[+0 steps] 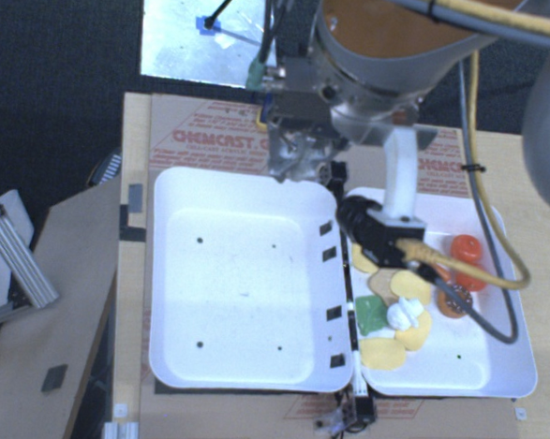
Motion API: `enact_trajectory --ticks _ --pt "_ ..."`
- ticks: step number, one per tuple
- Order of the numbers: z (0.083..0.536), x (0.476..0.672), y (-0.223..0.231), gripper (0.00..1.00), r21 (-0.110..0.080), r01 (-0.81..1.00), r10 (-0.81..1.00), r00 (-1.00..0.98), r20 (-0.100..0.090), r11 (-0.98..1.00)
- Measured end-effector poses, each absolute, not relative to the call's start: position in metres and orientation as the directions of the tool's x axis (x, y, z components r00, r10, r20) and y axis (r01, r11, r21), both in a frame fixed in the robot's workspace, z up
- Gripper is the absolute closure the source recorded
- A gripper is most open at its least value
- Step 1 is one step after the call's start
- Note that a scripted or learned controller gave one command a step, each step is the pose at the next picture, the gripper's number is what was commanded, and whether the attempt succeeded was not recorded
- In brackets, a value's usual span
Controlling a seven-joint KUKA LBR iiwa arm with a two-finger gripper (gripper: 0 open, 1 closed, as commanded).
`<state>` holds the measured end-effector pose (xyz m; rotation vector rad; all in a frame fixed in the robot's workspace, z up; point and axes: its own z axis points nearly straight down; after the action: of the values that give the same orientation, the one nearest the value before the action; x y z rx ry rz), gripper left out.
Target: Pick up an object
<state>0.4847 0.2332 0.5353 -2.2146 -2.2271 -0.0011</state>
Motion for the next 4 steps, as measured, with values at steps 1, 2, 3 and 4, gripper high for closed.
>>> enact_trajectory --ticks 1,2,3,4 --pt "0.533 0.594 0.212 1.00 0.004 1.000 1.000 0.003 -0.001 -0.003" --pt "0.537 0.483 0.216 1.00 0.000 1.000 1.000 -0.008 0.003 0.008" --pt "0.532 0.601 0.178 1.00 0.001 1.000 1.000 0.005 -0.002 -0.005" --pt "0.397 0.487 0.239 1.00 -0.017 1.000 1.000 -0.013 -0.003 0.013"
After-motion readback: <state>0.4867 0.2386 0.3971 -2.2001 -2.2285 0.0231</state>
